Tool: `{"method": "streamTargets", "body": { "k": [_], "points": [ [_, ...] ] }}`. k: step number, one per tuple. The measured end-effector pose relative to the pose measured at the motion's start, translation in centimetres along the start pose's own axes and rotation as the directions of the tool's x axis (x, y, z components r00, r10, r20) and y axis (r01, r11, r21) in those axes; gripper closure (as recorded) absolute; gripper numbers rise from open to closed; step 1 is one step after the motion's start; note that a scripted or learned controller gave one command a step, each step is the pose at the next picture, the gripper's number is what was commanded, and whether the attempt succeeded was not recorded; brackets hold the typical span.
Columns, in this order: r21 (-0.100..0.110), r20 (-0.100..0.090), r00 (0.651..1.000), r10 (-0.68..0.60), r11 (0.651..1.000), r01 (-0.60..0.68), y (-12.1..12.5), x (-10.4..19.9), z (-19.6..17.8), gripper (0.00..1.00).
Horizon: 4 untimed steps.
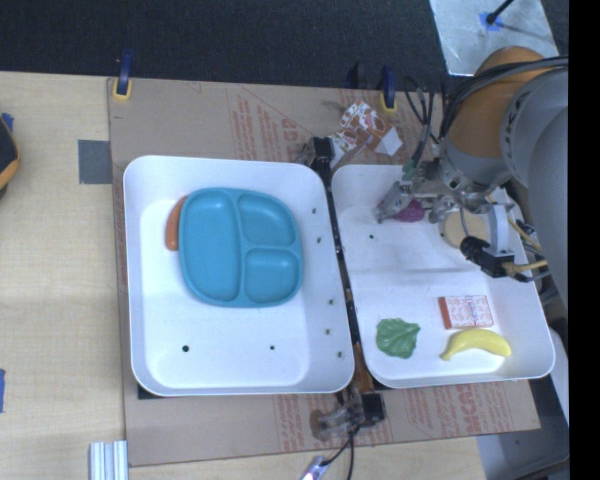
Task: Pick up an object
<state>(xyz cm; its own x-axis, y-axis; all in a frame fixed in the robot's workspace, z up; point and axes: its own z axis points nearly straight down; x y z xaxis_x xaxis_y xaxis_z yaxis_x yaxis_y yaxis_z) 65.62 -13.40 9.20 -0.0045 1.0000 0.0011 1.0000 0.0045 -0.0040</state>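
— What sort of place is this?
— A robotics lab, I'd say. Two white bins (140, 268) sit on cardboard (230, 108) clamped to a wooden counter (40, 298).
— Anything else?
— A grey and orange arm (510, 98) trailing cables, loose wiring between the bins, dark carpet (230, 13) behind, and toy items: a banana (475, 344) and a divided blue plate (242, 246).

Pale wood bench (40, 298), brown cardboard sheet (230, 118), dark floor (230, 13).

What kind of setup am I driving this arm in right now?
Most likely a lab test bench for pick trials: two white bins clamped on cardboard, toy items such as a yellow banana and a blue divided plate, and loose cables behind.
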Motion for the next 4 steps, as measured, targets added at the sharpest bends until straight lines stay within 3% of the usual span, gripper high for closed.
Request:
{"method": "streamTargets", "body": {
  "k": [1, 2, 3, 4],
  "points": [
    [-0.003, 0.001, 1.0, 0.002, 1.0, -0.002, 0.0, -2.7, -3.3, 0.0],
    [0.0, 0.001, 1.0, -0.001, 1.0, 0.001, 0.0, 0.9, -2.1, 0.0],
    [0.019, -0.001, 1.0, -0.003, 1.0, 0.003, -0.3, 0.7, -3.1, 1.0],
    [0.012, 0.0, 1.0, -0.004, 1.0, 0.004, -0.1, 0.8, -3.2, 0.0]
  ]
}}
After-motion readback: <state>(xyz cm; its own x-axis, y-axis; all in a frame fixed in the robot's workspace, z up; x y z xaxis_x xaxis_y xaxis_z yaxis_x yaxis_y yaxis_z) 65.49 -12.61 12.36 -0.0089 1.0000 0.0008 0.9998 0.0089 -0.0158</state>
